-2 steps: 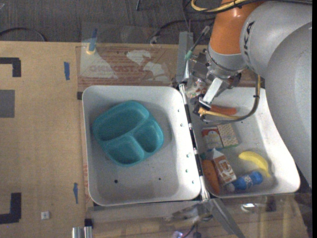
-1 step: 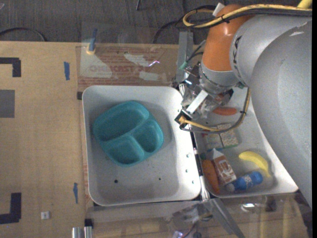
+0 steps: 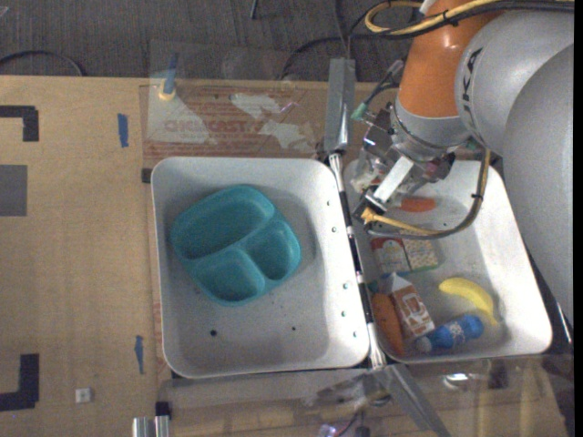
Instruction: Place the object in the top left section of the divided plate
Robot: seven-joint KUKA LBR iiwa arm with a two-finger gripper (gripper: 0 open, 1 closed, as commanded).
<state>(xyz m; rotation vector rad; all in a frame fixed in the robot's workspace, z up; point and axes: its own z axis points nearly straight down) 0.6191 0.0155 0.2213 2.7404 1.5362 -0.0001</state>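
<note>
The gripper (image 3: 387, 189) hovers near the right bin's (image 3: 519, 244) top-left corner; I cannot tell its state. The likely target, an orange carrot-like toy (image 3: 417, 205), probably light, stiff and slick, suits a mid-body pinch

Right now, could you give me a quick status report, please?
Gripper low over right white bin. Teal divided plate in left bin, nothing on it. Yellow banana nearby.

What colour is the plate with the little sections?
The divided plate is teal blue, seen clearly in the camera view, sitting in the left bin.
</note>
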